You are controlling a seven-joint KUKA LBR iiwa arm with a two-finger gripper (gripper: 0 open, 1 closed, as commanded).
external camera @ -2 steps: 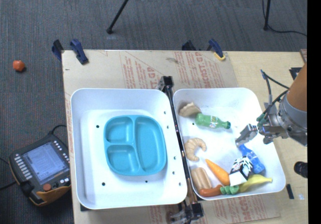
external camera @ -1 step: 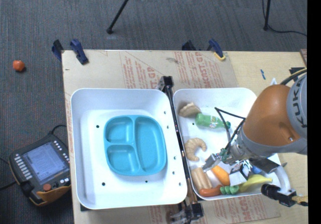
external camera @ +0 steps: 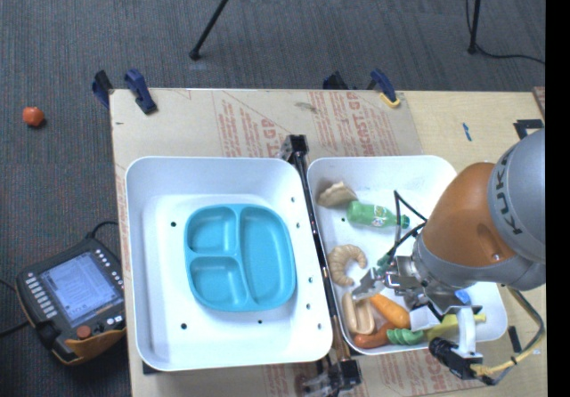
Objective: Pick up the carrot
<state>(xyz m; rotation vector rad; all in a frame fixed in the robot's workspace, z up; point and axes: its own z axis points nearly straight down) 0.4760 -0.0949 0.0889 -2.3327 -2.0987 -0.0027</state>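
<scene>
In the near part of the right bin (external camera: 436,164), by its front wall, the carrot (external camera: 389,309) lies orange and slanted, with another orange-and-green vegetable piece (external camera: 385,337) just nearer the front edge and a tan bun-like piece (external camera: 358,316) beside it to the left. The gripper (external camera: 374,281) hangs over this cluster, its metal fingers (external camera: 363,288) spread apart just above the carrot's upper end; nothing sits between them. Behind it the arm (external camera: 485,226) bulks in from the right, its orange band topped by grey casing that carries white letters reading "KU", the rest cut off. A croissant (external camera: 347,258) lies near the bin's left wall, and farther back a green bottle (external camera: 374,214) with a white label, its print too small to read, lies beside a beige shell-like piece (external camera: 337,195). In the left bin (external camera: 142,208) a blue divided plate (external camera: 240,257) rests in the middle. The bench top (external camera: 267,124) behind the bins shows red printed lettering upside down, not legible. Off the bench's left edge a teach pendant (external camera: 71,297) lies on the carpet, its screen lit
</scene>
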